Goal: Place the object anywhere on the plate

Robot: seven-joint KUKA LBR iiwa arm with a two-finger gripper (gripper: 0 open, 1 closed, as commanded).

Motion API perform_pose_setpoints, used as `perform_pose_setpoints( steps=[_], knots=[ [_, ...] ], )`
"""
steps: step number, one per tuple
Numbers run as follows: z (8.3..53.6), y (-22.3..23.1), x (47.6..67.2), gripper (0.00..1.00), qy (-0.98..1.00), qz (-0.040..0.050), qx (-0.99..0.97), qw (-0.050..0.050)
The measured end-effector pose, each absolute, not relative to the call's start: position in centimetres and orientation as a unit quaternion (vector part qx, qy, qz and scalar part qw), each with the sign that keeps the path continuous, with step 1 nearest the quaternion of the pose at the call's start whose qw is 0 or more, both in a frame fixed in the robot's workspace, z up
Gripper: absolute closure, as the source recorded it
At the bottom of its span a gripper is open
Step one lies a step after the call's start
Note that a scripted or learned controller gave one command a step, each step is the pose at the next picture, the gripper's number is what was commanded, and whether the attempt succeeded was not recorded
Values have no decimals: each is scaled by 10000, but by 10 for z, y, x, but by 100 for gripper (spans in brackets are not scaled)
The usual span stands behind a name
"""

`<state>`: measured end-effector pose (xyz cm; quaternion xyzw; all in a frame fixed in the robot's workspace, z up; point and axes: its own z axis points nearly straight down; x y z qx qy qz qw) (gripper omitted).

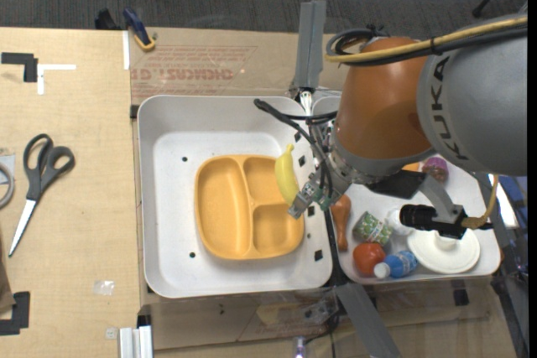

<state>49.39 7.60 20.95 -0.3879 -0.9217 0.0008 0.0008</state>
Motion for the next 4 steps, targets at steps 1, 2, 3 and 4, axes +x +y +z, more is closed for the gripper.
perform_pose_setpoints(
  steps=[1,2,3,4],
  knots=[
    [260,129,501,100,-9394,7,-3427,0],
    [260,129,501,0,-9394,7,-3428,-1],
    [260,129,501,0,-9394,7,-3428,-1],
    [260,129,501,0,-9394,7,-3428,-1]
  ],
)
